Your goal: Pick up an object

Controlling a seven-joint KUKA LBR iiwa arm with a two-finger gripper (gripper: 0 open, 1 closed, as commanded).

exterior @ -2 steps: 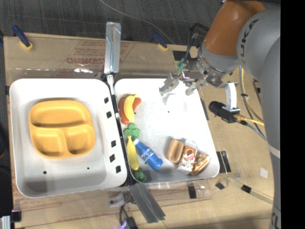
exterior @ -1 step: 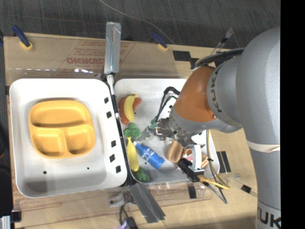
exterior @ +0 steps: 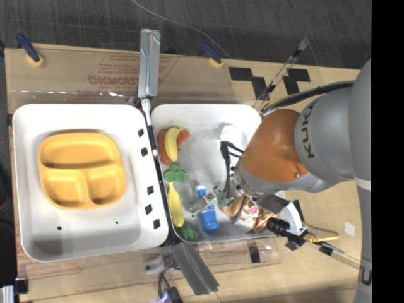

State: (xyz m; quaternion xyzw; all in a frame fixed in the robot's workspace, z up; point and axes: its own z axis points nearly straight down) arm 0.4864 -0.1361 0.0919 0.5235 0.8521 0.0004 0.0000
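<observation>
Over the right bin [exterior: 202,115], the arm [exterior: 328,137] reached in from the right, its orange band [exterior: 271,147] hanging above the bin's lower right part. The gripper [exterior: 232,197] sat low beneath the wrist, too hidden to tell how it stood. Just to its left lay a small blue bottle [exterior: 206,212], white cap toward the upper left, long axis running roughly up and down the bin. Beside the gripper on its lower right sat a copper-coloured item [exterior: 237,206] and a printed packet [exterior: 250,216]. Farther left, along the bin's left wall, were a yellow banana [exterior: 171,142], a green toy [exterior: 175,174] and a second yellow piece [exterior: 175,204]. The left bin [exterior: 25,169] held a yellow divided tray [exterior: 81,168]. The bottle seemed the nearest pick, needing a short shift left.
</observation>
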